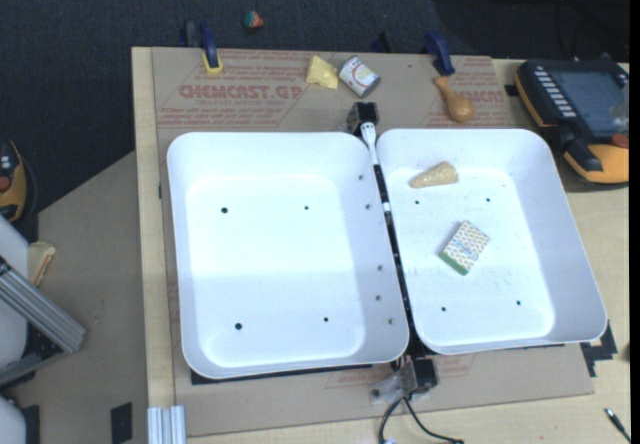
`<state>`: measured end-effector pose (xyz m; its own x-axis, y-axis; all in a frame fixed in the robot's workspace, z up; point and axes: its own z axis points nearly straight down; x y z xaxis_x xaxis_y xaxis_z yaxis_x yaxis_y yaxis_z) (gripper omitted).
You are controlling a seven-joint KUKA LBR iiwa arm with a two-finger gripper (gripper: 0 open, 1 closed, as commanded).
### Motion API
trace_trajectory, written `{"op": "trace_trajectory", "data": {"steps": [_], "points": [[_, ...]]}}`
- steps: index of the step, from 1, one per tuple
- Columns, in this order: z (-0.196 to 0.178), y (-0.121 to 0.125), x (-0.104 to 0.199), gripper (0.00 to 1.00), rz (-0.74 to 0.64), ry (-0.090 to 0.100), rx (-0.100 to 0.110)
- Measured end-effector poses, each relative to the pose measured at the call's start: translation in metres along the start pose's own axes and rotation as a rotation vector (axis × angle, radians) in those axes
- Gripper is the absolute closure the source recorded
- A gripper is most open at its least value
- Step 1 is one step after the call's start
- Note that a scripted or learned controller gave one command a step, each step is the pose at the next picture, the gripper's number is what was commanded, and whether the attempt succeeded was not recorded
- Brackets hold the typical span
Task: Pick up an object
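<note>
Here, perhaps a sponge [465,247] in right bin [560,222]

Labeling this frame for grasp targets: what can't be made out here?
- Box in the right bin, camera view: its print is too small to read.
- Tan piece in the same bin: too small and soft to identify.
- Pendant at the right: cut off by the edge.
- Small items on the board behind the bins: too small to identify.
- Cable below the bins: runs off the bottom edge.
</note>
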<state>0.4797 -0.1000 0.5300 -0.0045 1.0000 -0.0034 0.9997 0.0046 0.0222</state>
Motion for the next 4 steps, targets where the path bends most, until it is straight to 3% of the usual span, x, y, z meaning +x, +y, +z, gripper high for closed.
{"op": "trace_trajectory", "data": {"steps": [1, 2, 3, 4], "points": [[0.086, -0.002, 0.050, 1.00, 0.000, 0.005, 0.030], [0.019, -0.001, -0.024, 1.00, 0.011, -0.002, 0.012], [0.128, -0.004, 0.027, 1.00, 0.000, 0.006, 0.033], [-0.014, 0.005, 0.056, 1.00, 0.000, 0.003, 0.003]]}}
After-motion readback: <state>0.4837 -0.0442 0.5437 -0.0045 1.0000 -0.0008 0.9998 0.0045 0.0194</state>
